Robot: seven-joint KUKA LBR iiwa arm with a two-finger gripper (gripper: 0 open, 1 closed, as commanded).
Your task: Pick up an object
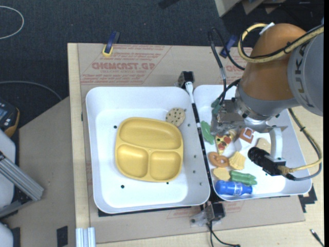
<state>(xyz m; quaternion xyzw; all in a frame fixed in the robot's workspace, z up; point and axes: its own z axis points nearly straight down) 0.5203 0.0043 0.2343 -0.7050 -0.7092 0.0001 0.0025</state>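
Note:
My gripper [224,125] hangs low over the left part of the right bin [294,138], just above a heap of toy foods. Under and beside it lie a green leaf-like piece [207,131], a pizza slice [222,143] and a small red-and-white block [248,135]. In front of these sit a brown pretzel [220,160], a yellow cheese wedge [237,161], a green pickle [243,177] and a blue can [234,189]. The wrist hides the tips and whatever lies directly beneath them.
The left bin [100,138] holds a yellow divided plate [149,149] and a chocolate-chip cookie [176,116] near its back right corner. A black cable fitting [264,161] and yellow hose trail off the wrist over the right bin. The bins' shared wall [198,138] stands just left of the gripper.

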